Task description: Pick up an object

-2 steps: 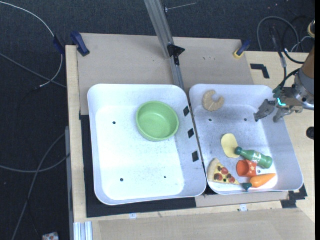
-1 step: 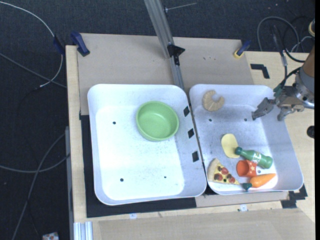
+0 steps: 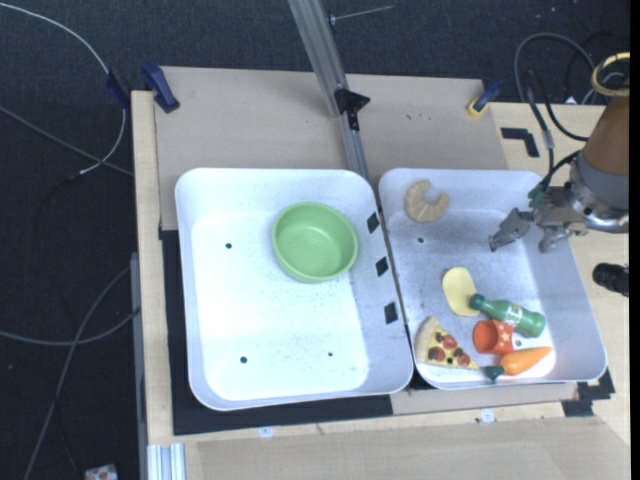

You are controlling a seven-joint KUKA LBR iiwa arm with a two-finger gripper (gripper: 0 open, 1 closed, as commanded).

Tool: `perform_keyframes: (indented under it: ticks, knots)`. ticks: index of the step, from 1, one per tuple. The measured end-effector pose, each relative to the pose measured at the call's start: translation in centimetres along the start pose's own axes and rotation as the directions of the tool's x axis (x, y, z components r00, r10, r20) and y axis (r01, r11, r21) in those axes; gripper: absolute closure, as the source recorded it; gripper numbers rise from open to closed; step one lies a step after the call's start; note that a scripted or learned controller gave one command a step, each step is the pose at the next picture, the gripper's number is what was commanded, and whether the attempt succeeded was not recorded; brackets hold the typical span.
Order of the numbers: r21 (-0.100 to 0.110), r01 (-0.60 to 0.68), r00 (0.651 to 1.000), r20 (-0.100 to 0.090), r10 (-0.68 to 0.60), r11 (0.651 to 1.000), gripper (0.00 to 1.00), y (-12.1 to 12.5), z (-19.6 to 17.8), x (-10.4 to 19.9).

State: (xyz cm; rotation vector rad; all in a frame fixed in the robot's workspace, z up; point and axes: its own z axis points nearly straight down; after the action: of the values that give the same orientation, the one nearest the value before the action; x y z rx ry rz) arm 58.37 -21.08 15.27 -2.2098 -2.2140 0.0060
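Note:
My gripper [image 3: 527,236] hangs over the right bin's [image 3: 570,288] upper right part, fingers spread open with nothing between them. Below it, toward the bin's front, lie a yellow flat piece [image 3: 459,290], a green bottle [image 3: 511,314], a red-orange cup-like toy [image 3: 489,337], an orange carrot [image 3: 522,361] and a pizza slice [image 3: 443,345]. A tan bitten cookie [image 3: 426,201] sits in the bin's back left corner, to the left of the gripper.
The left bin [image 3: 230,298] holds a green bowl [image 3: 315,241] near its back right. A metal pole [image 3: 320,48] slants down to the gap between the bins. Blue [image 3: 158,88] and yellow [image 3: 485,97] clamps sit at the bench's back corners.

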Motion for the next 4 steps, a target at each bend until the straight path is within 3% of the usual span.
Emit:
perform_keyframes:
  ticks: [1,2,3,4]
  knots:
    - [0.002,-0.002,1.0,-0.001,0.002,1.0,0.0,-0.1,5.4,0.1]
    - [-0.008,-0.001,1.0,0.001,0.001,1.0,1.0,0.2,3.7,0.1]
    - [-0.023,0.0,1.0,0.009,0.0,1.0,1.0,-0.2,-2.9,0.4]
    - [-0.02,0.001,1.0,0.008,0.0,1.0,1.0,-0.1,-8.6,0.4]
